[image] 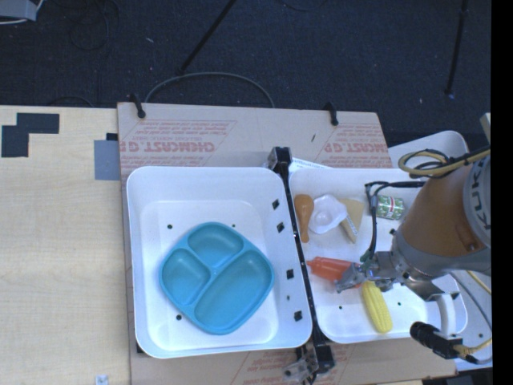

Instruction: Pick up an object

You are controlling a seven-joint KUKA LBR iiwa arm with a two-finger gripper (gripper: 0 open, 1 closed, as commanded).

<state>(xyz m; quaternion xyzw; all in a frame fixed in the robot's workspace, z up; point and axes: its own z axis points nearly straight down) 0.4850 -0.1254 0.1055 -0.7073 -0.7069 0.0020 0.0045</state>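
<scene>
Right bin [337, 327], near half: yellow plastic corn cob [377, 307], long axis near-far, just near-right of gripper [350, 277]. Orange carrot-like piece [327, 268] touching left. Finger state: cannot tell.

The robot arm [449, 215] comes in from the right side and bends down low. The big round part near its end is orange, and the part below that is grey. At the very end sits the small dark gripper [353, 279], which points to the left, and it is too small and dark to see how its tips are set.
</scene>
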